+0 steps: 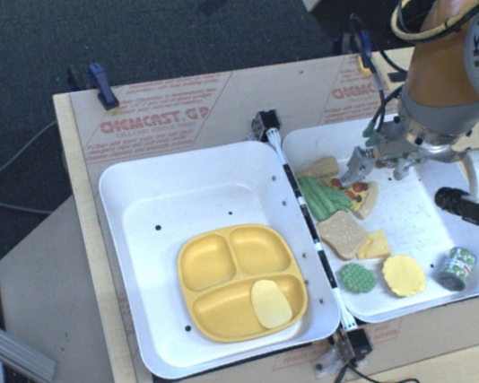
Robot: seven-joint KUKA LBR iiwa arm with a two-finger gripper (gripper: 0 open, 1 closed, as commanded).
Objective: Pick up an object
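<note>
The right bin (478, 232) holds several toy foods: a green pod (320, 195), a pizza slice (365, 199), a tan bread slice (342, 234), a cheese wedge (375, 245), a green round piece (358, 278), a yellow round piece (404, 275) and a small can (457, 266). A pale toast piece (319, 168) lies at the bin's far left. My gripper (359, 170) hangs over the far part of this bin, just above the pizza slice and right of the toast. I see nothing held in it.
The left bin (132, 204) holds a yellow divided plate (205, 260) with a pale oval piece (272, 303) in its near compartment. A black clip (266, 122) sits where the bins meet. The grey arm (448, 78) crosses the right bin's far corner.
</note>
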